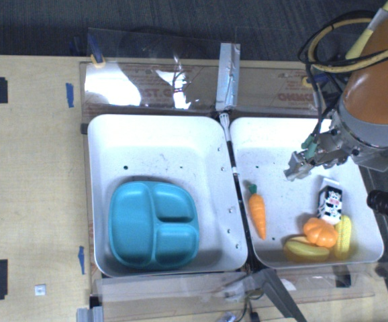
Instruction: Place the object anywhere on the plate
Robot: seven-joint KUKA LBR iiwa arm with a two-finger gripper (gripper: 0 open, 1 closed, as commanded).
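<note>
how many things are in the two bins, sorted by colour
Blue: 1, the divided plate in the left bin
Orange: 2, the carrot and the round orange fruit
Yellow: 2, the banana and a yellow piece beside it
Black and white: 1, the small cow-patterned toy
Total: 6, five of them in the right bin

Reddish printed lettering runs along the brown cardboard strip (295, 94) behind the two white bins, but it is too blurred and glare-washed to read. The small black-and-white carton (330, 205) bears markings, none legible either.
</note>
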